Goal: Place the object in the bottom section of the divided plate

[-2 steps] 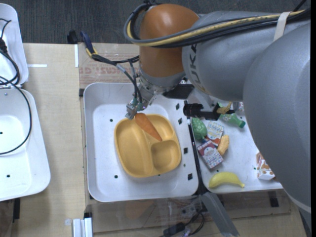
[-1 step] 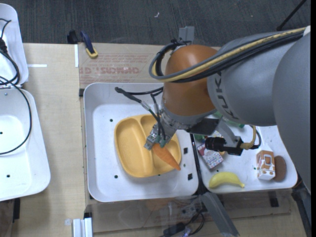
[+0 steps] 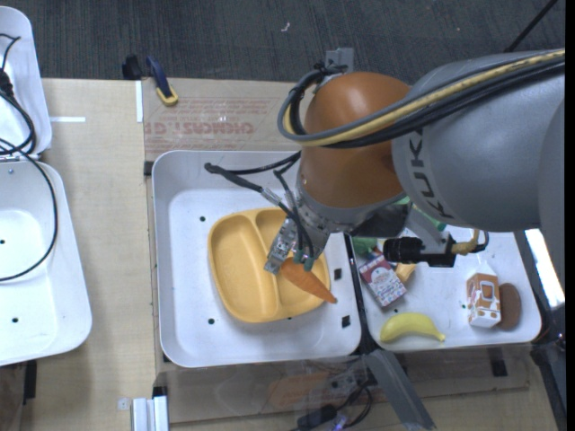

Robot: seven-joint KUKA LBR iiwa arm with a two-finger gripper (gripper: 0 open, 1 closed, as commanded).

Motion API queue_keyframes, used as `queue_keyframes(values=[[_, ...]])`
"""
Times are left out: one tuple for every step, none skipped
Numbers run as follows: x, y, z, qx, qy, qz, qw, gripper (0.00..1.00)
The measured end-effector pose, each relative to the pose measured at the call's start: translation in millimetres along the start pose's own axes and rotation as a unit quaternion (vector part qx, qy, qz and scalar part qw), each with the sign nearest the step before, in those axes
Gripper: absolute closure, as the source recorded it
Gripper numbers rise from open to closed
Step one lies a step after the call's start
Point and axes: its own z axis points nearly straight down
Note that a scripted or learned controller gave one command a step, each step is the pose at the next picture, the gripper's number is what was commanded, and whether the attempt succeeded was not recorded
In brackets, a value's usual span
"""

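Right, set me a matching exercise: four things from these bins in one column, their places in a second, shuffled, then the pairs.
Things:
1. orange carrot
2. yellow banana
3. yellow divided plate
4. small red-and-white carton

Places:
A. right bin, by its near wall
B. left bin, on its floor
C. on the plate's right edge, under the gripper
D. right bin, beside the divider

Pairs: 1-C, 2-A, 3-B, 4-D

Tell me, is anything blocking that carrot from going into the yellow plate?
Nothing visible does. The carrot already lies at the divided plate's lower right edge, just below the tool. The plate's sections look bare; the banana and cartons sit in the other bin.
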Motion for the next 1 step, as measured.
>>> queue_keyframes(values=[[29.1,19.6,-2.5,0.0,0.001,0.013,0.9999,1.0]])
